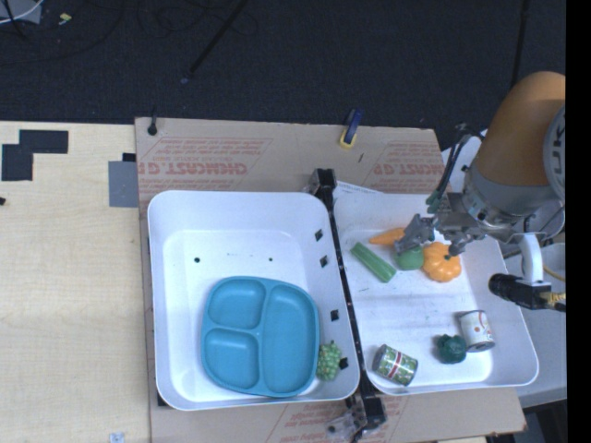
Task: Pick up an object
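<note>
One orange pepper [441, 264] sits just under your claw [436, 238], toward the bin's front edge; I cannot tell its grip.

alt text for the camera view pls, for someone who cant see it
A grey robot arm's gripper hangs over toy food in the right bin, by an orange pepper and a green stick. The left bin holds a blue divided plate.

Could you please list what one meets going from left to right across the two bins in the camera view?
Blue divided plate → grapes → green stick → striped can → orange pepper → dark green piece → white can.
</note>
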You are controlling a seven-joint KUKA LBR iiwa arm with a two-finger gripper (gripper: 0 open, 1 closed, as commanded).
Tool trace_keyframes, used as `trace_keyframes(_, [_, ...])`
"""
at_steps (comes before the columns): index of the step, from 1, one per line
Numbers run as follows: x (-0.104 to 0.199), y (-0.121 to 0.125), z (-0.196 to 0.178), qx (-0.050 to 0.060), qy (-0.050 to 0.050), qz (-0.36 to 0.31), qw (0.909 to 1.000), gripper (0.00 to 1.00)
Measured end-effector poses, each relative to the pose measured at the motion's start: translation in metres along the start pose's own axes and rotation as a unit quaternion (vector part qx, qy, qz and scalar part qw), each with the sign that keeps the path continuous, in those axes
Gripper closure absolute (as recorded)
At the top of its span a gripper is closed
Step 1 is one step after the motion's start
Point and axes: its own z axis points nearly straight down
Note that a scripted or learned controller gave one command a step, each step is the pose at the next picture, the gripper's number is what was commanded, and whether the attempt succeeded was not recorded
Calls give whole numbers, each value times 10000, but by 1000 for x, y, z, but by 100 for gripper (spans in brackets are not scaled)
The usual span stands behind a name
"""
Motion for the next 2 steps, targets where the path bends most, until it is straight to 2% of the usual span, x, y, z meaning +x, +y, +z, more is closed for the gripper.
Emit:
trace_keyframes(1, [0, 3, -7, -68, -10, -10, 10000, 0])
trace_keyframes(2, [-6, 10, 49, -41, -6, -10, 10000, 0])
